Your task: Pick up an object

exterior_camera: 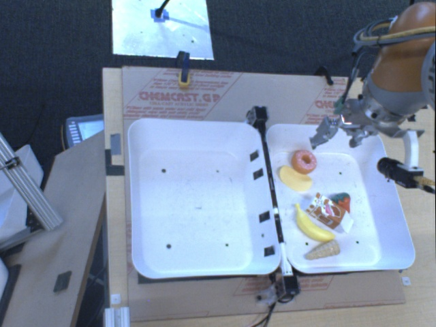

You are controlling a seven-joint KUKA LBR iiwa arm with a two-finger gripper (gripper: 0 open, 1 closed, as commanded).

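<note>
Gripper poised over right bin, nothing held

Gripper (340, 133) hangs at upper right of the frame, over the far rim of the right bin (388, 203). Two fingers are spread apart with nothing between them — open, empty. Judged as an approach pose: high enough to clear the rim, short of any object.

Candidate objects are clustered mid-bin, lower right of frame, likely loose so a pick is possible from above. Donut (304, 161) sits nearest the gripper, touching a pale yellow piece (295, 178) just below it. Further down: banana (313, 227), a printed packet (330, 210) against it, and a cone (323, 251) near the front wall.

Left bin (143, 203) is joined to the right along a clipped centre seam.

Surface — bins rest on a brown board (204, 90) on the bench; dark floor behind, a metal plate (162, 19) at top.
</note>
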